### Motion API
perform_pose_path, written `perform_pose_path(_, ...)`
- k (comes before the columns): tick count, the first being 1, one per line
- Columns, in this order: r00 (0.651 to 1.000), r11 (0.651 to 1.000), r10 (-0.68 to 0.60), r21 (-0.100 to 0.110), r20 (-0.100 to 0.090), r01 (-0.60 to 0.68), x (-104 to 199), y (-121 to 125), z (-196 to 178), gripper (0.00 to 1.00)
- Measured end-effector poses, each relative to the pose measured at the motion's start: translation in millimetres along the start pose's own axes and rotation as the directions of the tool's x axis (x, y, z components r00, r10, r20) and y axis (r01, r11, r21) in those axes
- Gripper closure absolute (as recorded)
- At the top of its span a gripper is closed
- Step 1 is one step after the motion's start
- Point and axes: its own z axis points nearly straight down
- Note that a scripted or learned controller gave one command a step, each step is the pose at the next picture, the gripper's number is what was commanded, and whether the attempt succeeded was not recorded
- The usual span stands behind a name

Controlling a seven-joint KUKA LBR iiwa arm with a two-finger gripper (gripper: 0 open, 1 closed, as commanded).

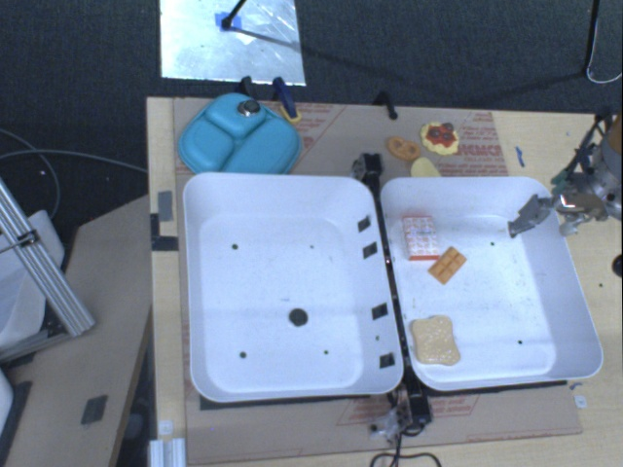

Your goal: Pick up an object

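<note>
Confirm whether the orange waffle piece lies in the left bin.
No, the orange waffle piece lies in the right bin, beside the white packet.

A robotics lab or test cell, not a home; a plywood bench [321, 129] stands on dark carpet [68, 56], bearing two shallow white bins [292, 202] side by side, clipped together along a black divider; cables [419, 76] trail over the floor at the far side; an aluminium frame strut [44, 270] leans at the left; a shiny foil sheet [229, 27] lies on the carpet at the far left; toy food pieces [440, 137] and a blue plastic tray [239, 136] sit on the bench's far edge.
</note>
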Motion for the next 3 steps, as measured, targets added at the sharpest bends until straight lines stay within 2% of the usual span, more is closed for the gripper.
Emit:
perform_pose_path(1, 1.0, 1.0, -0.01, 0.0, -0.003, 0.01, 71.7, 74.3, 129.8, 0.0)
perform_pose_path(2, 1.0, 1.0, 0.004, -0.02, 0.002, -0.004, 97.4, 20.1, 138.4, 0.0)
perform_pose_path(3, 1.0, 1.0, -0.004, -0.014, 0.002, 0.004, 115.2, 89.1, 140.3, 0.0)
